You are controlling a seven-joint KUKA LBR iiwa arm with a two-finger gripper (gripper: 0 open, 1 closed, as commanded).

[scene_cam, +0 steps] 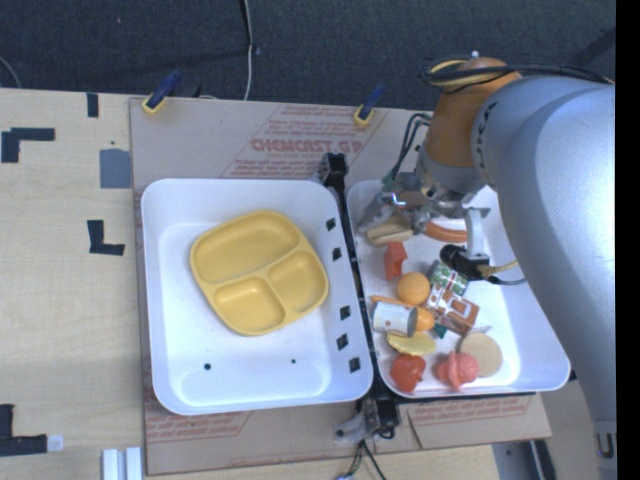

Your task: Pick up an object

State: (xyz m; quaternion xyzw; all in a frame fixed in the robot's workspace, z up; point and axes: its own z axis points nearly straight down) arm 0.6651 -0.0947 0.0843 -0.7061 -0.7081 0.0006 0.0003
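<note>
My gripper (pixel 422 230) hangs low over the far end of the right bin (pixel 535 343), open, its fingers spread wide. Between and under them lie a tan bun-shaped piece (pixel 386 233) and an orange-red sausage (pixel 447 232); neither is clamped. Closer to the front of that bin lie a red block (pixel 395 261), an orange ball (pixel 413 288), a small green-and-white carton (pixel 449 282), a white cup on its side (pixel 393 318), a yellow slice (pixel 411 344), a red tomato (pixel 407 371), a pink berry (pixel 457 368) and a tan disc (pixel 484 353).
The left bin (pixel 165 298) holds a yellow divided plate (pixel 260 273). A black-marked divider wall (pixel 345 268) separates the two bins. The grey arm with its orange band (pixel 455 118) covers the right bin's far right corner. Cables run along the bench's back edge.
</note>
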